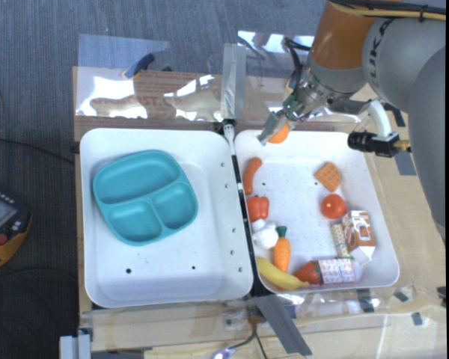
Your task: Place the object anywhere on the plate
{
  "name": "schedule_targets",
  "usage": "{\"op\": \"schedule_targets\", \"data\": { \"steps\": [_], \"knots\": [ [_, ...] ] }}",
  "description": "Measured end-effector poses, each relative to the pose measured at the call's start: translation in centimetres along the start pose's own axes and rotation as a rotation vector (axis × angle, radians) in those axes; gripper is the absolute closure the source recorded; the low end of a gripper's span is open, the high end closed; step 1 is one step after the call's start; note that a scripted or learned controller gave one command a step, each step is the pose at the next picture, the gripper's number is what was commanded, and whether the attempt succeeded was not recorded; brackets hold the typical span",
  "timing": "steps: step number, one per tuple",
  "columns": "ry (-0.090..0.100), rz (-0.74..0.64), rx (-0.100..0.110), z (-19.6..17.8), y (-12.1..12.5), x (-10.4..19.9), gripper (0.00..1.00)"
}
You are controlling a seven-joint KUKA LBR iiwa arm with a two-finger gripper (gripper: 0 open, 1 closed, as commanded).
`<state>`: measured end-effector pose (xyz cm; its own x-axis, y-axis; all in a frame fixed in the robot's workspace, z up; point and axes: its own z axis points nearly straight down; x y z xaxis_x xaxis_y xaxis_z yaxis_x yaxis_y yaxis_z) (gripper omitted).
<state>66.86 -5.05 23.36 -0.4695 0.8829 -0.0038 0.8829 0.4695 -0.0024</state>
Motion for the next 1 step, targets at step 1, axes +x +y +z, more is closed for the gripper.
{"op": "schedule_targets", "data": {
  "steps": [1],
  "knots": [
    [0.004,-0.163,-0.002,1.25,-0.71,8.5,1.0]
  ]
}}
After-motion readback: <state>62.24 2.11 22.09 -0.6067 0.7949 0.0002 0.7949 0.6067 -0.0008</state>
